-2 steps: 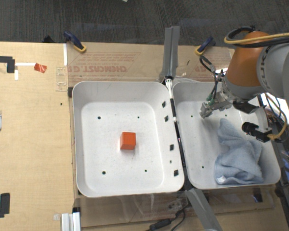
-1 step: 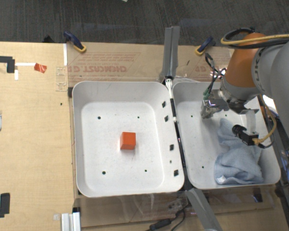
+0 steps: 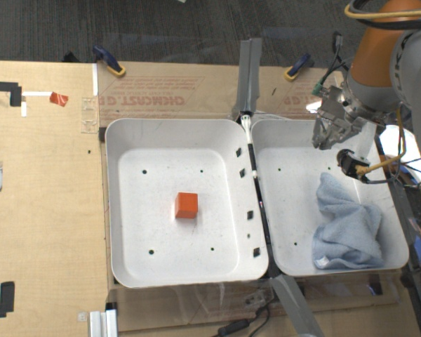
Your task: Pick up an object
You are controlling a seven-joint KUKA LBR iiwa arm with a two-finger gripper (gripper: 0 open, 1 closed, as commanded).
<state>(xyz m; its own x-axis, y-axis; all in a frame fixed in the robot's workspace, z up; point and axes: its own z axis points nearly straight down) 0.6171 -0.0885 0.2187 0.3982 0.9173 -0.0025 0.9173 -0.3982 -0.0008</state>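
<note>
An orange-red block (image 3: 186, 206) lies near the middle of the left bin (image 3: 126, 188). A crumpled light-blue cloth (image 3: 345, 223) lies in the right part of the right bin (image 3: 288, 209). My gripper (image 3: 325, 140) hangs over the back of the right bin, above and a little left of the cloth, with nothing seen between its fingers. The arm's orange band (image 3: 379, 48) rises behind it at the upper right.
A grey divider post (image 3: 249, 76) stands between the bins at the back. Brown cardboard (image 3: 168, 93) lies behind the bins, held by blue-and-yellow clamps (image 3: 109, 60). A wooden bench top (image 3: 35, 188) stretches to the left. Cables (image 3: 379, 163) hang by the wrist.
</note>
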